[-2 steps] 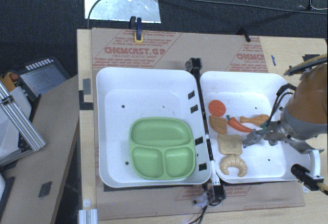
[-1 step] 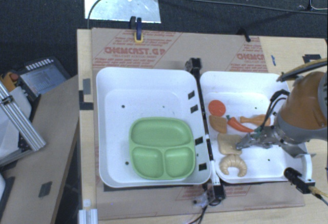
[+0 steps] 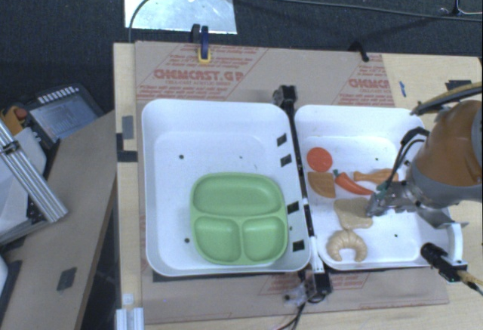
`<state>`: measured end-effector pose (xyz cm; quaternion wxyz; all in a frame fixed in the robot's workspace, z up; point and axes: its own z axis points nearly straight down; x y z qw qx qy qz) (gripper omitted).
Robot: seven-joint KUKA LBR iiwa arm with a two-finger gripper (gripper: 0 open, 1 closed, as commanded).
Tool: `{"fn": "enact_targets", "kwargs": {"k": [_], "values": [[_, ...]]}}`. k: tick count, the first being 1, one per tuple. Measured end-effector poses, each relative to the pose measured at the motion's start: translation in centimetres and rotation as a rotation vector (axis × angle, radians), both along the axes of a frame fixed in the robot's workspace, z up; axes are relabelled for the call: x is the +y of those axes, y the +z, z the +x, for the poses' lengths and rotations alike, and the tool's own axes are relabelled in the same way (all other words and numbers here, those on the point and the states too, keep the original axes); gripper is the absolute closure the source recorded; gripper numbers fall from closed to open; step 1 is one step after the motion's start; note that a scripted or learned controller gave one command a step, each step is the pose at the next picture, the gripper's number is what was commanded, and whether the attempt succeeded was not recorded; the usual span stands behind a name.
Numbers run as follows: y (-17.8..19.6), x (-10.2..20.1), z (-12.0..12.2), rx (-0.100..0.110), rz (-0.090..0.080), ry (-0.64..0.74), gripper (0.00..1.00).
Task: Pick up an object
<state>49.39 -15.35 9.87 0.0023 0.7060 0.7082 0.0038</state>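
The right bin (image 3: 355,121) holds several toy foods: an orange ball (image 3: 319,159), a tan wedge (image 3: 322,184), an orange carrot (image 3: 353,183), an orange piece (image 3: 375,175), a flat beige slice (image 3: 351,213) and a croissant (image 3: 346,245). My gripper (image 3: 375,206) reaches in from the right and is low over the right end of the beige slice, just below the carrot. The wrist hides how the fingers stand.
The left bin (image 3: 166,162) contains a green three-compartment plate (image 3: 238,217). A black divider (image 3: 296,170) with clips runs between the bins. The arm's orange band (image 3: 453,147) hangs over the right bin's right side. Cables lie behind the bench.
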Motion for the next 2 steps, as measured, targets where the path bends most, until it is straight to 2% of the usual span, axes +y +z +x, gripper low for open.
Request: {"fn": "enact_targets", "kwargs": {"k": [2], "values": [[9.6, 0.9, -0.2, 0.002, -0.004, 0.001, 1.00]]}}
